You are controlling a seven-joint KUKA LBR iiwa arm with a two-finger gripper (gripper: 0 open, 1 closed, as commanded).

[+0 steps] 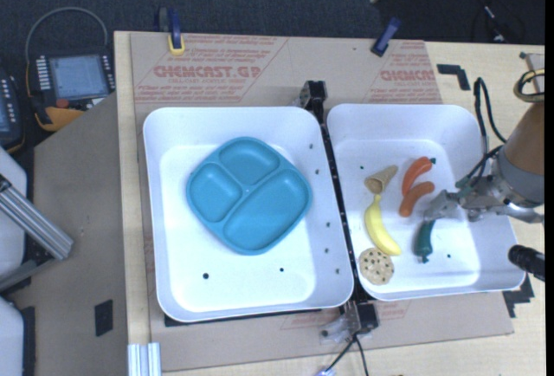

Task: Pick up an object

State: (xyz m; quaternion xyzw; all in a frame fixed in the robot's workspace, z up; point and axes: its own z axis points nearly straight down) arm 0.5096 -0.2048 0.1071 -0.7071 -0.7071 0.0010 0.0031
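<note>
In the right bin [485, 266], a cookie [376, 265] lies nearest, then a banana [381, 228] and a dark green vegetable [424, 240]. The end effector [440, 204] hovers just above that vegetable; its finger spread cannot be told. Farther back lie two orange sausages [415, 185] and a cone [380, 181]; a blue divided plate [249, 194] fills the left bin [173, 279].

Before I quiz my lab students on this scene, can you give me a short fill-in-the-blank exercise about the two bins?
1. The blue plate lies in the ____ bin.
2. The plate has ____ compartments.
3. The banana lies between the cone and the ____, at the right bin's near edge.
4. The gripper hovers just above the ____ toy, right of the sausages.

Missing words: left; three; cookie; green
</note>
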